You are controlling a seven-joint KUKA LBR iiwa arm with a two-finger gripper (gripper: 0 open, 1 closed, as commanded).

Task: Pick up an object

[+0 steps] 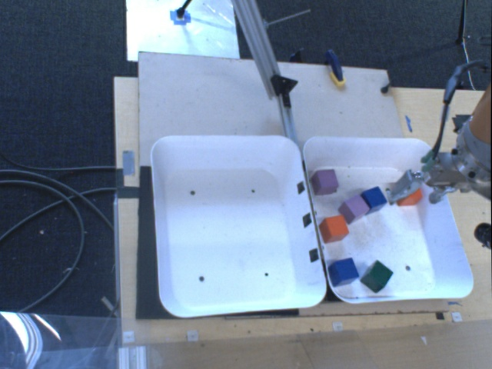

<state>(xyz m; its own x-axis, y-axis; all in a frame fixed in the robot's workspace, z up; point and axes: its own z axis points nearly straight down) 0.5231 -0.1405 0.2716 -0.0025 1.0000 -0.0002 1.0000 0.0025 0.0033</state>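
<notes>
I see the bench (231,83) carrying two white bins side by side. The left bin (231,225) gives broad open floor, marked by a few dark dots. The right bin (450,241) holds all the blocks, clustered toward its middle and near edge, with bare floor along its far wall and right side. I can read no writing or labels anywhere.

The arm (473,156) comes in from the right over the right bin's far-right rim. Its gripper (409,187) hangs just above an orange block (411,198) near the right wall; whether the block sits between the fingers I cannot tell, nor how far they are parted.

Just left of it lie a blue block (374,198) touching a light purple block (354,207). A darker purple block (325,181) sits near the dividing wall, a second orange block (334,227) below it. By the near rim rest another blue block (343,270) and a green block (377,276), close together.
</notes>
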